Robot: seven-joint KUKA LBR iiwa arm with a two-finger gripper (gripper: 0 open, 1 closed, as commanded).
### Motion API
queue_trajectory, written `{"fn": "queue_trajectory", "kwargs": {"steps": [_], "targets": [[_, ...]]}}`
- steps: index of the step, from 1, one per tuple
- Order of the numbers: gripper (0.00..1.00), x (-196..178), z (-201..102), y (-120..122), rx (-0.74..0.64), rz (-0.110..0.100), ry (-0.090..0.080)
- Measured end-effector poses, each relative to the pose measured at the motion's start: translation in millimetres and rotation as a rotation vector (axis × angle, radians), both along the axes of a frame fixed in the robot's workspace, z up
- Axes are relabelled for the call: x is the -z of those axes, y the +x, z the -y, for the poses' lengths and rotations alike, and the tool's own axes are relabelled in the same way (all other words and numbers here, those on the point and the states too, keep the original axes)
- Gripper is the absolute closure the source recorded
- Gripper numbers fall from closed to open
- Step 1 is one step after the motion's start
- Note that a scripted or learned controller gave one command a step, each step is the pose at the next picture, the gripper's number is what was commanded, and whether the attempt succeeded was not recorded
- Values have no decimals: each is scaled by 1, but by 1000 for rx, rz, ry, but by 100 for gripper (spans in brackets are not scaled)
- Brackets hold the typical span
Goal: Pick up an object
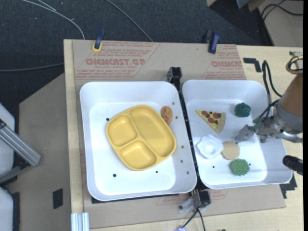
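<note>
The right bin (pixel 226 88) holds a pizza slice (pixel 212 119), a dark green round piece (pixel 242 110), a white fried egg (pixel 209 146), a tan round cookie (pixel 231 150) and a light green broccoli-like piece (pixel 239 167). My gripper (pixel 249 131) reaches in from the right edge of this bin. It hangs just above and to the right of the cookie, below the dark green piece. Nothing shows in its grasp. The arm's grey body (pixel 293 107) hides part of the bin's right wall.
The left bin (pixel 96 167) bears a yellow divided plate (pixel 140 136) and a small brown roll (pixel 166 113) by its right wall. A black clamp (pixel 174 74) sits between the bins at the back. Cables run along the right side.
</note>
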State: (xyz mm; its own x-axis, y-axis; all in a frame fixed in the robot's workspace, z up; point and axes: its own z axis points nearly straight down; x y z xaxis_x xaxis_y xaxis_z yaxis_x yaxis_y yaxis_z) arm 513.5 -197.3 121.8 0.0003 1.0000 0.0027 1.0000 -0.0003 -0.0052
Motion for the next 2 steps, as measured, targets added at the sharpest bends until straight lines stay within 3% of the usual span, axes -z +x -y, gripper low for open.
{"fn": "queue_trajectory", "kwargs": {"steps": [1,2], "targets": [[0,35,0,2,0,6,0],[100,25,0,2,0,11,-4]]}}
